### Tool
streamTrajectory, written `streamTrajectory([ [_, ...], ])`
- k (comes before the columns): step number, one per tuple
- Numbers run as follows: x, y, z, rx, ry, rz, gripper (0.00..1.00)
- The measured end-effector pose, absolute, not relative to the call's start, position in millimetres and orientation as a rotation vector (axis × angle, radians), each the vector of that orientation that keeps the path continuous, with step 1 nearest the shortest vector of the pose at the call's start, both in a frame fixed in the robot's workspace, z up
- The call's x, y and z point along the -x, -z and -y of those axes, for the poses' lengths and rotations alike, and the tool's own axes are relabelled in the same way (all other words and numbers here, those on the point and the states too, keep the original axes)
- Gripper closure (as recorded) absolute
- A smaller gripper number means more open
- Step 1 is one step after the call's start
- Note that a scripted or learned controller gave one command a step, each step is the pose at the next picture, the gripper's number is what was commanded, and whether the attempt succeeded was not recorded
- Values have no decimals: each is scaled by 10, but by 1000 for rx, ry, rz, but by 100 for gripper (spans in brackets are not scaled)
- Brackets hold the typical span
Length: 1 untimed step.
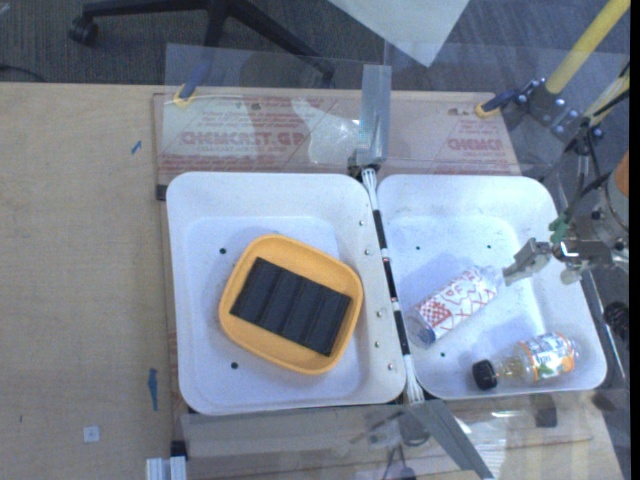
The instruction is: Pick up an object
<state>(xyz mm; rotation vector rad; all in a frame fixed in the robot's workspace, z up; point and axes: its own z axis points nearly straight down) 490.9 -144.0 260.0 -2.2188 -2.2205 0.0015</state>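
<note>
Two white bins side by side on the wooden worktop (80,268). Landmark = divider seam (385,268) btw the bins.

Left of the seam: left bin (195,203) holds a yellow tray (238,283) w/ rounded corners, lying flat, turned at a slant. On it a black ribbed block (292,306), covering most of the tray's inside. Tray sits near the seam but apart from the bin wall.

Right of the seam: right bin (535,203) holds two things. A red-and-white patterned bottle (455,306) lies on its side just right of the seam, roughly mid-bin, cap end pointing toward the seam and down. Further right and nearer the front rim, a clear plastic bottle (528,360) w/ a black cap and orange/green label, also on its side, cap pointing toward the seam. The two bottles are near each other but not touching.

Hand (528,258) is far right of the seam, over the right bin's right part, just beyond the patterned bottle's upper end. Can't tell if it's open or closed; nothing visibly gripped.

Behind the bins, at the seam's far end: clear plastic sheet w/ red lettering (245,138).
</note>
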Motion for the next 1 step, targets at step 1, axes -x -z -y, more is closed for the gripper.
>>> streamTrajectory([
  [1, -5026, -1330, 1009, 2242, 40, 2250, 0],
])
